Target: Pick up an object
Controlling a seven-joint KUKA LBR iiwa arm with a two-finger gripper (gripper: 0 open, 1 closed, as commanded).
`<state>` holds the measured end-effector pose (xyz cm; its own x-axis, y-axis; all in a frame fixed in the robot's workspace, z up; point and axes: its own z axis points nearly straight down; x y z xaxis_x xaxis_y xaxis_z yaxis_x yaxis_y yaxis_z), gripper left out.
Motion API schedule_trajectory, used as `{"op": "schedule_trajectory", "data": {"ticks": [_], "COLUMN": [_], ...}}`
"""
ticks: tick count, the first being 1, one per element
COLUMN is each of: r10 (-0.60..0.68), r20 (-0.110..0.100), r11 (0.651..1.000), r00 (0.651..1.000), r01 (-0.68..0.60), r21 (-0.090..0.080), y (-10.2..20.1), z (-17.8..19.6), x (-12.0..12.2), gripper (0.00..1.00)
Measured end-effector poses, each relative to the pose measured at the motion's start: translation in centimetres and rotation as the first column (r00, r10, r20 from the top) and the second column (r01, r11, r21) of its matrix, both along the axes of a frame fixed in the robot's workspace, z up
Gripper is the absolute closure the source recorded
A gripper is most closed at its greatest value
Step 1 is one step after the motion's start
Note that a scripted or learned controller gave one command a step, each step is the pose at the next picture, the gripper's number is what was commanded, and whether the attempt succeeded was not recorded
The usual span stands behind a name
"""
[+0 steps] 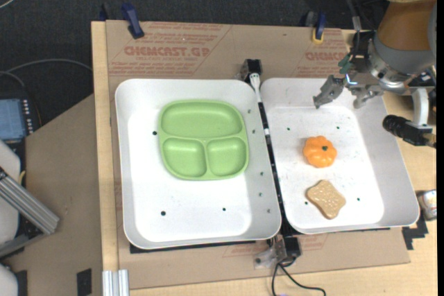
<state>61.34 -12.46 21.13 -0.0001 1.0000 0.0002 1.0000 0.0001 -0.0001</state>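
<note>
Left bin [139, 204]: green tray [203, 138], not targeted | Right bin [388, 170]: orange pumpkin [320, 151] mid-bin, toast piece [326, 198] nearer | My gripper [341, 95]: far right-bin edge, fingers apparently spread, holding nothing | Risk: round pumpkin may slip sideways if I close off-centre; flat toast may resist pinching.
</note>
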Motion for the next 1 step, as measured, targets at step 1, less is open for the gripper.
{"op": "schedule_trajectory", "data": {"ticks": [1], "r10": [-0.004], "r20": [-0.009], "r11": [1.0], "r00": [1.0], "r01": [0.004], "r21": [0.002], "y": [-0.59], "z": [-13.22], "x": [-7.59], "gripper": [0.0]}}
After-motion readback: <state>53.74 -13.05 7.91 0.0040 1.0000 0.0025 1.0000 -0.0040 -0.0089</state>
